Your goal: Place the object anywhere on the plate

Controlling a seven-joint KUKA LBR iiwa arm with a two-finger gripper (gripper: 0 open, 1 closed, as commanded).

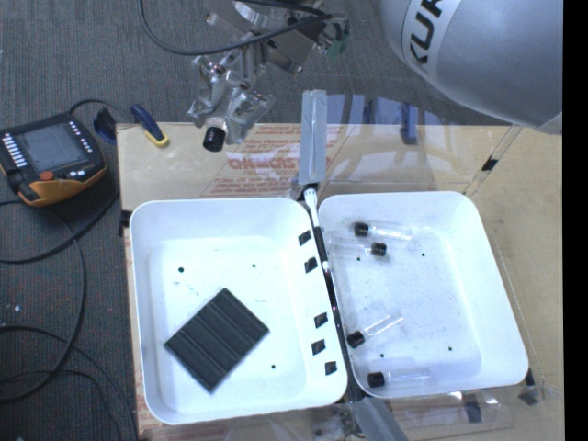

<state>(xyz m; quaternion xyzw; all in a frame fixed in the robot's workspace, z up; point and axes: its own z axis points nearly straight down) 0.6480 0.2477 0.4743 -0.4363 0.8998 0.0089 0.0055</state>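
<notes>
Fig. — My gripper (225,118) hangs high at 12 o'clock of the left bin (147,246), beyond its far rim and over the bare counter (184,168). My fingers are closed narrowly on a capped vial (214,138); its black cap juts out at 7 o'clock from the fingertips, with the clear body pinched above it. The plate (218,338), dark, ribbed and lying cornerwise, rests on the left bin's floor towards 7 o'clock, well apart from me. Other vials (377,237) lie scattered in the right bin (501,274).

Hazards, as I judge them:
- The vial looks to be held near one end and at a tilt. A smooth round body may slide or swivel in my grip during the long carry towards 6 o'clock, and drop short onto the white floor.
- The plate is a small target — releasing off-centre or from too high could let the vial bounce or roll across the ribs and off an edge.
- A straight descent from here would meet the bin's far rim, so I should travel first and lower afterwards.
</notes>
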